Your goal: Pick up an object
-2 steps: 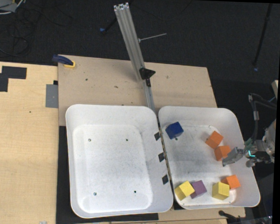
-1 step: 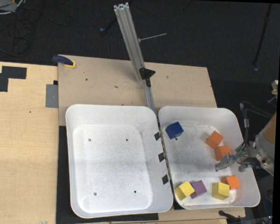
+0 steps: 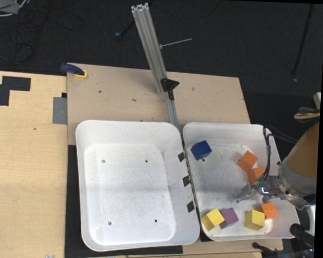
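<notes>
Tabletop (image 3: pixel 19 161) is carrying two shallow white bins side by side. Left bin (image 3: pixel 96 133) is lying with its floor showing a few dark specks. Right bin (image 3: pixel 221 131) is holding all the loose objects. A slanted aluminium rail (image 3: pixel 150 44) is running from the top of the view down to the seam between the bins.

Arm (image 3: pixel 305 160) is reaching in from the right, its orange band sitting over the right bin's right rim. Pincer (image 3: pixel 257 189) is hanging low over the right bin's floor, near its right side; cannot tell from this view whether it is open or closed, and nothing is visibly gripped.

Objects in the right bin:
- blue cube (image 3: pixel 201 149), near the upper left, well apart from the rest
- orange block (image 3: pixel 248 160), just above the pincer
- second orange block (image 3: pixel 269 210), just below the pincer
- yellow cube (image 3: pixel 213 218), front left, touching the purple cube (image 3: pixel 229 216)
- second yellow cube (image 3: pixel 254 219), front right, beside the lower orange block
</notes>
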You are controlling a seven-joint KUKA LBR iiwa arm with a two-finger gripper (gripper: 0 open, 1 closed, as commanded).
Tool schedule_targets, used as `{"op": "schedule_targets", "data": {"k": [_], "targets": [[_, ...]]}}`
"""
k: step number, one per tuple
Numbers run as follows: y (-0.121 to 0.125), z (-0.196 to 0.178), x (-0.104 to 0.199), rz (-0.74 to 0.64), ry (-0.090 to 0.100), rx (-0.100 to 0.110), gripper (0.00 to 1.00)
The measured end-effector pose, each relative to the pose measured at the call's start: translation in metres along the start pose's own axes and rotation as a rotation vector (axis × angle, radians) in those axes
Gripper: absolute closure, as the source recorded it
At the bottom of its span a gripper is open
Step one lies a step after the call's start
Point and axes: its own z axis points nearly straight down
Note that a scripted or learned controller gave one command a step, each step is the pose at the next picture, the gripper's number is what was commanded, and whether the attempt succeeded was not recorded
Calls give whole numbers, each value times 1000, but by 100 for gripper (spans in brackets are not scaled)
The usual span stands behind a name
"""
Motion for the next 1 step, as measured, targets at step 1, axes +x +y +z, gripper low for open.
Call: {"op": "schedule_targets", "data": {"k": [1], "targets": [[1,29,0,1,-2,-6,0]]}}
